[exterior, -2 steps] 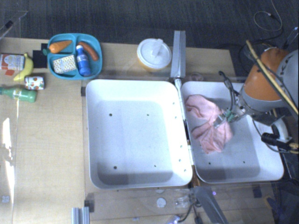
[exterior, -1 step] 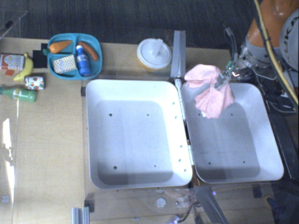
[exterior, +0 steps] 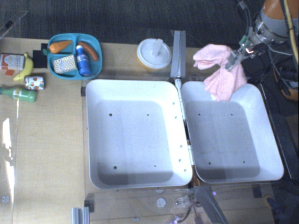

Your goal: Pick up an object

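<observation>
Basically, the pink cloth [exterior: 219, 73] was soft, light and floppy, best pinched at a bunched fold. It hung over the right bin [exterior: 266, 139]'s far rim, draping from the claw [exterior: 235, 58], which looked clamped on its upper edge, though the fingertips were small and blurred.

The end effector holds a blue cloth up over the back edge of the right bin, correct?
Not quite: the cloth is pink, not blue. In the camera view the end effector grips it, and it hangs over the back edge of the right bin.
</observation>
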{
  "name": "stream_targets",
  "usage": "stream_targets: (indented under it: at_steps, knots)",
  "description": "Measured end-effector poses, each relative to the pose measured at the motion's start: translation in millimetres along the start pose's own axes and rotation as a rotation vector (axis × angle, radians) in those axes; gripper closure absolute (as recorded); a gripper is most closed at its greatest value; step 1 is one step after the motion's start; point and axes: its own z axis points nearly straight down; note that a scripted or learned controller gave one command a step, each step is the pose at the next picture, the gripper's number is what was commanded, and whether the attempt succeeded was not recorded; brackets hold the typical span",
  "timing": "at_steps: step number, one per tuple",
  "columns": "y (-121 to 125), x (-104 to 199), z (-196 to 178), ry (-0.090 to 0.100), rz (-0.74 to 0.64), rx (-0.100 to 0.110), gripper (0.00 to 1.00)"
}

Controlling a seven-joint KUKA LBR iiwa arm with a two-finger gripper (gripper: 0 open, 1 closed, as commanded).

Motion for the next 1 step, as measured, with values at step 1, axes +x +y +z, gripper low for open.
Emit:
stream_targets:
  at_steps: [1]
  knots:
    - [23.4,56.4,83.6,0.003,0.048,0.004,1.0]
